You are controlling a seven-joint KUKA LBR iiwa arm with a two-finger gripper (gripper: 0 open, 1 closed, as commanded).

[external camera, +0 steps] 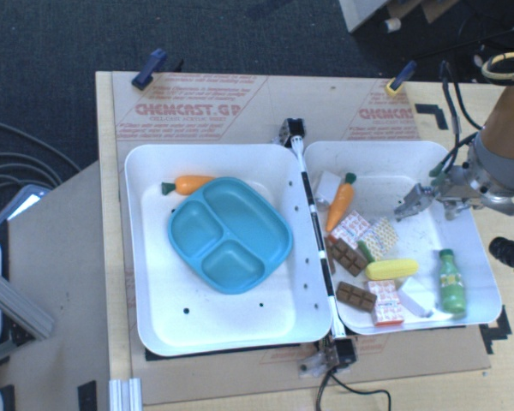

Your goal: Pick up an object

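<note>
Gripper first: it hangs over the right bin near that bin's far right side, its metal fingers pointing left across the bin floor, and whether they are spread or closed cannot be told from this angle. Nothing is visible between them.

Going from the left — the left bin holds a blue divided plate with three compartments, sitting a little tilted in the middle of the bin. Just beyond the plate's far left corner lies a small toy carrot, on its side, its green end pointing left, touching or almost touching the plate's rim.

Past the divider between the bins, the right bin carries a cluster of small things. A second carrot lies at a slant near the divider, green top away from the camera, with a small white block beside it. Nearer the camera come a patterned packet, a brown chocolate bar and another chocolate piece. A yellow banana-like piece lies across the middle, with a red and white packet below it. Farthest right stands out a green bottle — lying along the bin's right wall, well apart from the fingers above it.
</note>
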